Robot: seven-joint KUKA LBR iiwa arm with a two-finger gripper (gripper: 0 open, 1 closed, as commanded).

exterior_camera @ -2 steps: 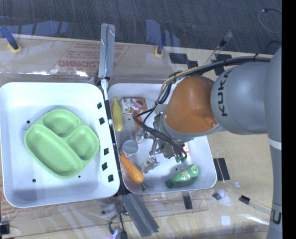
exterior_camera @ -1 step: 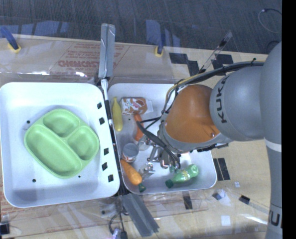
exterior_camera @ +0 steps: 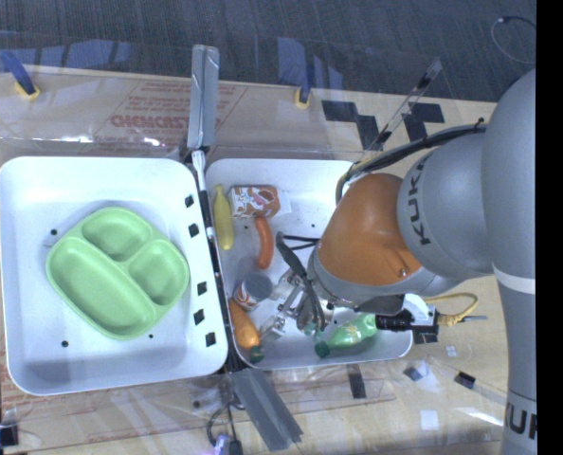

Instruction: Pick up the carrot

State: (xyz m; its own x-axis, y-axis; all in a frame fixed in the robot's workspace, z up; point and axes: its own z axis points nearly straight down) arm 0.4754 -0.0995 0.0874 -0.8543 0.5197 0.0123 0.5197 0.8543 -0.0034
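The carrot (exterior_camera: 243, 327) is orange with a green end. It lies along the left wall of the right bin (exterior_camera: 291, 173), near the front corner. My gripper (exterior_camera: 281, 311) hangs low over the bin floor just to the right of the carrot, under the orange wrist band (exterior_camera: 367, 235). Nothing shows in its grasp, and the carrot rests on the bin floor.
In the right bin are a yellow banana (exterior_camera: 223, 218), a printed packet (exterior_camera: 254, 199), a red-orange sausage (exterior_camera: 263, 242), a small round item (exterior_camera: 245, 297) beside the carrot and a green bottle (exterior_camera: 348, 334) at the front. The left bin (exterior_camera: 35, 188) holds a green divided plate (exterior_camera: 118, 270).
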